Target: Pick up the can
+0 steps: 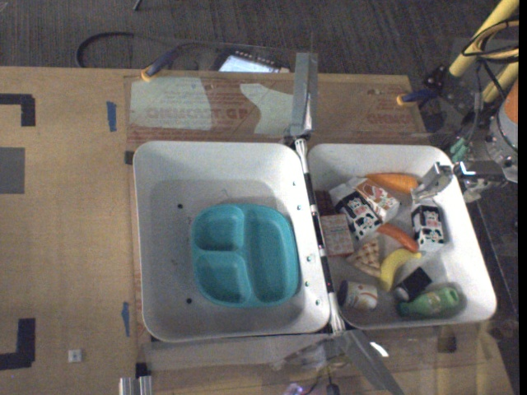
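Grey arm (504, 151) with an orange band at the frame's right edge, yellow tube and dark cables above, metallic silver gripper (435, 179)

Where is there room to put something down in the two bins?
The left shallow white bin has bare floor all around the teal divided plastic tray, widest along its far wall. The right shallow white bin is crowded: small cartons, orange carrots, a yellow banana and a green bottle fill it. A bare strip runs along its right wall.
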Available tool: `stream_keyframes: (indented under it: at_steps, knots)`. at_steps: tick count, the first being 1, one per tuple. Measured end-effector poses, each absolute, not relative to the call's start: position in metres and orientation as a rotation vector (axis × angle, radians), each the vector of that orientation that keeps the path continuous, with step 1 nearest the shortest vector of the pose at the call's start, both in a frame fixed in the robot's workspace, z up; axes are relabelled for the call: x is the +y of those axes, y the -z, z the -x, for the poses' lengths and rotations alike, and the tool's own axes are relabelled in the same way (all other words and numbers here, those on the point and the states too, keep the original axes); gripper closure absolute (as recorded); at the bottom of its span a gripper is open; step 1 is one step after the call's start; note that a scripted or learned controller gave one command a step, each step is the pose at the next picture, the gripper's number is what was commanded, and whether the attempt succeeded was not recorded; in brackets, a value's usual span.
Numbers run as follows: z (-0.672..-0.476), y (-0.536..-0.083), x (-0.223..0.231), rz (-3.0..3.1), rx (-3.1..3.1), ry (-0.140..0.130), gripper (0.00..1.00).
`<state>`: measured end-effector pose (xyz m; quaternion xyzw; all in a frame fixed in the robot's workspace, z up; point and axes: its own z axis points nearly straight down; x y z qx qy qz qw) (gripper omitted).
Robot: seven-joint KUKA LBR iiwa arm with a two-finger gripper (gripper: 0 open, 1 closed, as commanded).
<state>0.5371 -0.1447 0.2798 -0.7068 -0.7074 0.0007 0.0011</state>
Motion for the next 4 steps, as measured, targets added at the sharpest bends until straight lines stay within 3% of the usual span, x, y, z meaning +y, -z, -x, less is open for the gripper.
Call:
stream_keyframes:
  at_steps: [1,2,3,4]
  knots:
    - [-0.583,-0.134,-0.106,2.206,-2.234,-0.001,0.00]
    - [-0.617,-0.128,-0.097,2.429,-1.995,0.002,0.00]
    - [-0.617,-0.138,-0.100,2.433,-1.994,-0.001,1.00]
    - [-0.667,-0.152,-0.152,2.594,-1.768,-0.004,1.00]
